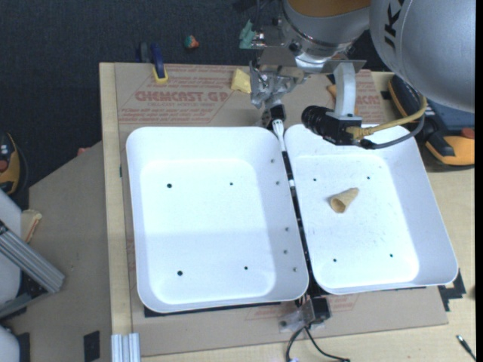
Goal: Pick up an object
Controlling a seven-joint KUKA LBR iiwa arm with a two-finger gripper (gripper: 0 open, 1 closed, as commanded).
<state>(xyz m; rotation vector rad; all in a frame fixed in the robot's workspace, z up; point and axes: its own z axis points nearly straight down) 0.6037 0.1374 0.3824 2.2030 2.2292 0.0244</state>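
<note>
Looking down, camera view: two white bins side by side on the bench (113, 202), arm entering from the right.
Left bin (151, 202): nothing lies in it that I can see.
Right bin (423, 225): carries the one candidate for picking.
Object: a small tan cone-shaped piece (344, 200), lying on its side near the middle of the right bin, well apart from every wall.
Gripper (270, 89): hanging above the far edge of the bench, beyond the bins, near the top of the seam between them; nothing shows between its tips.
Jaws: cannot tell whether they stand open or closed (they blur into the metal wrist hardware).
Step, as I judge it: not yet over the target; the piece lies untouched.
Risk one: the piece is small and tapered, so jaws closing off-centre could squeeze it sideways and out.
Risk two: coming down short could strike the bin rim or the seam.
</note>
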